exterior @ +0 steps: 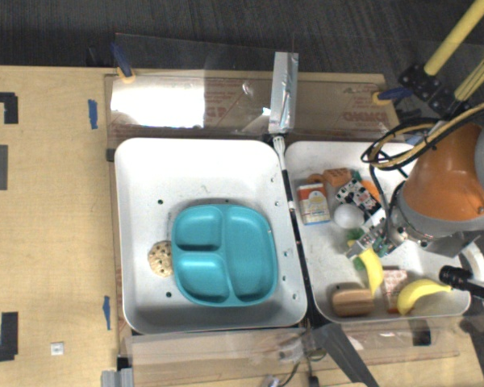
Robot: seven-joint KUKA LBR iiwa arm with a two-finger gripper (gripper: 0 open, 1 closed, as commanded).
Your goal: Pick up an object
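The arm's hand hangs low in the right bin, right of centre in the frame; whether it is open or closed cannot be told. Just below it lies a yellow banana, beside a brown block. A teal divided plate and a cookie sit in the left bin.

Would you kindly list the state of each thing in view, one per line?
Tray: upright in left bin, compartments bare.
Cookie: flat, touching tray's left edge.
Carton: lying flat in right bin.
Bananas: lying near front wall.
Gripper: low over right bin's clutter.
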